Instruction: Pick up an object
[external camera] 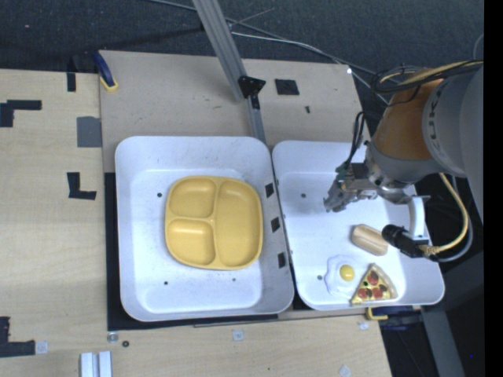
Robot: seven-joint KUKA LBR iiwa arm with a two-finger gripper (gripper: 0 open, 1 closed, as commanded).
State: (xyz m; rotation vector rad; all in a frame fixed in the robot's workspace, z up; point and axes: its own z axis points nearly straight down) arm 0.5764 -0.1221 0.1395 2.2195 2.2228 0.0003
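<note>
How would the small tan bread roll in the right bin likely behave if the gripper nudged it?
The bread roll looks rounded and elongated, so it may roll sideways. It seems small, probably light. Lying loose on the smooth bin floor, it could slide.

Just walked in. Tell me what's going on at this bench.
A grey KUKA arm reaches in from the right over the right white bin, trying to pick up an object. Its end effector sits low over a bare part of that bin, with nothing visibly in it. Three toy foods lie nearer the bin's front: a bread roll, a fried egg and a pizza slice. The left bin holds a yellow divided plate, untouched.
</note>
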